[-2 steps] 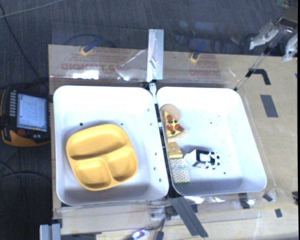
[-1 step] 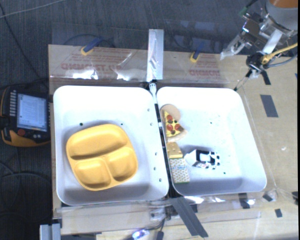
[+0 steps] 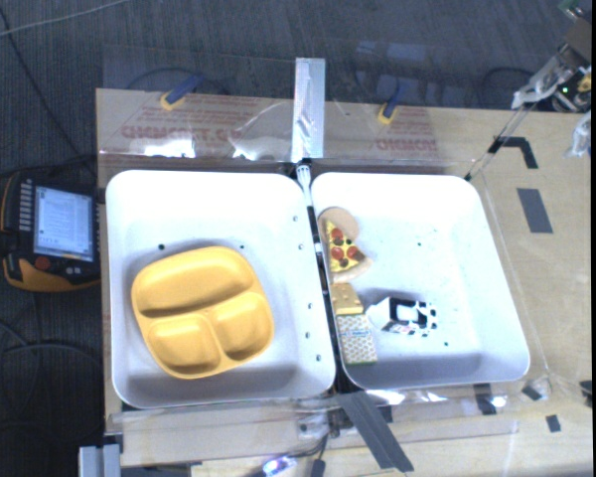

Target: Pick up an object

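Two white bins on counter (image 3: pixel 556 296). L bin (image 3: pixel 129 207): yellow divided tray (image 3: pixel 201 309). R bin (image 3: pixel 457 217): pizza slice toy (image 3: pixel 342 245), patterned box (image 3: pixel 355 331) along L wall, black-white toy (image 3: pixel 409 315) just beside. Hand state: can't tell.

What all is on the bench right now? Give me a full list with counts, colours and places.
Bins: two, white, side by side on the bench.
Divided tray: one, yellow, three compartments, in the left bin.
Toy pizza slice: one, tan with red spots, right bin, against its left wall.
Small packet: one, tan and patterned, right bin, below the pizza slice along the left wall.
Black-and-white toy: one, right bin, just right of the packet.
Handheld screen: one, orange and black, on the floor left of the bench.
Clamps: two, yellow and blue, at the bench's far edge.
Robot arm part: at the top right corner, away from both bins.
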Robot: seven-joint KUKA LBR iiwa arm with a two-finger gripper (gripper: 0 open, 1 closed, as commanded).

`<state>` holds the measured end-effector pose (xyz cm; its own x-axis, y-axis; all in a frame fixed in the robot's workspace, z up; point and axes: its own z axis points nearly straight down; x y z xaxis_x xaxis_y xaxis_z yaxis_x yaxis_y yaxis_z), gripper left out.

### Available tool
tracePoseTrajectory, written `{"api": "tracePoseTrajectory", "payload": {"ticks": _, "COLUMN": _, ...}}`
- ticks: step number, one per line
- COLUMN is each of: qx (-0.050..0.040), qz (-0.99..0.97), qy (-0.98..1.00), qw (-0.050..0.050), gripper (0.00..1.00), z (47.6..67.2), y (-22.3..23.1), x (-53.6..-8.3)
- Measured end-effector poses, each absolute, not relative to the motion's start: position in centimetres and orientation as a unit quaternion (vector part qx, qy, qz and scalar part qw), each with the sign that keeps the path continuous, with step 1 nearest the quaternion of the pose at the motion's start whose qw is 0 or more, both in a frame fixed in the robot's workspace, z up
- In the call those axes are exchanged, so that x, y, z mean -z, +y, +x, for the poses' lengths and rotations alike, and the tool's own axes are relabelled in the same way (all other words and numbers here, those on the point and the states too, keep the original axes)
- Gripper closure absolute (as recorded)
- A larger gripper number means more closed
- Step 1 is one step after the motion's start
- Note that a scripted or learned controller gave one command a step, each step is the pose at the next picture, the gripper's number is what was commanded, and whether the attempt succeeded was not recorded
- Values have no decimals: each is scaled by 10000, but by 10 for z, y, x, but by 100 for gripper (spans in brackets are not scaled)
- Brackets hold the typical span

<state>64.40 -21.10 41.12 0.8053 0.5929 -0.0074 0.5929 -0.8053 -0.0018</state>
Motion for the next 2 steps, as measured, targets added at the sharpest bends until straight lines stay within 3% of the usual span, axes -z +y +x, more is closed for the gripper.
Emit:
{"api": "tracePoseTrajectory", "payload": {"ticks": 1, "qx": 30, "qz": 9890, "qy": 1479, "qw": -13, "gripper": 0, "z": 664, "y": -152, "x": -430}}
{"api": "tracePoseTrajectory", "payload": {"ticks": 2, "qx": 33, "qz": 9501, "qy": 3120, "qw": -14, "gripper": 0, "z": 657, "y": -102, "x": -301}}
